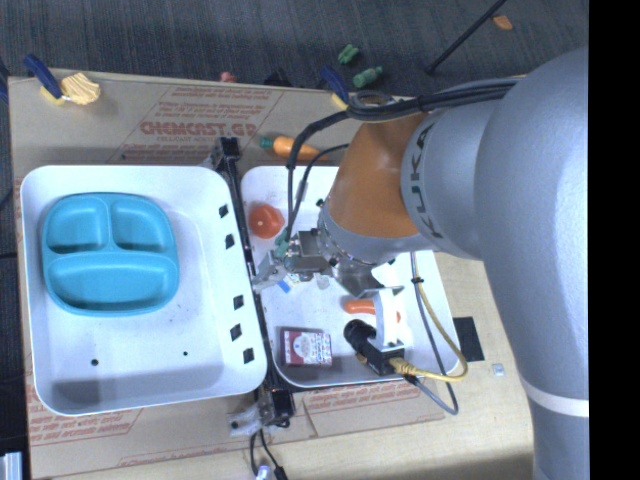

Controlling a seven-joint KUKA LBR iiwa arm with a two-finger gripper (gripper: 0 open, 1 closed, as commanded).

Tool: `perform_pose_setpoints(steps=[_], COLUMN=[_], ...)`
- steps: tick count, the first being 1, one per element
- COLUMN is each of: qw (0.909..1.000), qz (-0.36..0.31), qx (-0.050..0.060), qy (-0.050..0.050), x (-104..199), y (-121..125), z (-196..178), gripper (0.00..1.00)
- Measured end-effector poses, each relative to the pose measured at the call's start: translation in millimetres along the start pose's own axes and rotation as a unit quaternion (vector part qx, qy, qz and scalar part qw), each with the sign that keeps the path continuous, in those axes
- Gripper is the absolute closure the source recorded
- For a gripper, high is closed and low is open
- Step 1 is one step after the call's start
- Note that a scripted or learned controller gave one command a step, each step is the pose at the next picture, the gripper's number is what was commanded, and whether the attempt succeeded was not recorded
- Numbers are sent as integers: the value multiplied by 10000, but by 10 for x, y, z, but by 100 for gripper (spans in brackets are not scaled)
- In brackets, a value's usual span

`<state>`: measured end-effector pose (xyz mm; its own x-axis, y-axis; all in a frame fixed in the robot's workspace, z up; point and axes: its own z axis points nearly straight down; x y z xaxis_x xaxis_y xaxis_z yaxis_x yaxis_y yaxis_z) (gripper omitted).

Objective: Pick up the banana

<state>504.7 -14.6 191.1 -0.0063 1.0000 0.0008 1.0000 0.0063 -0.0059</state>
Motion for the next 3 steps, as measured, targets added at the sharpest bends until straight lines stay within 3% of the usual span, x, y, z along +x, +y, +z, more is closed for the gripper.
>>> perform_pose_setpoints(steps=[1,2,3], qw=[9867,9918,9998], qz=[1622,1277,-217], qx=[4,11,-5], qy=[3,-9,-8], x=[906,1853,2246], y=[-267,-287,-146], z=[3,705,1003], gripper=[0,0,0])
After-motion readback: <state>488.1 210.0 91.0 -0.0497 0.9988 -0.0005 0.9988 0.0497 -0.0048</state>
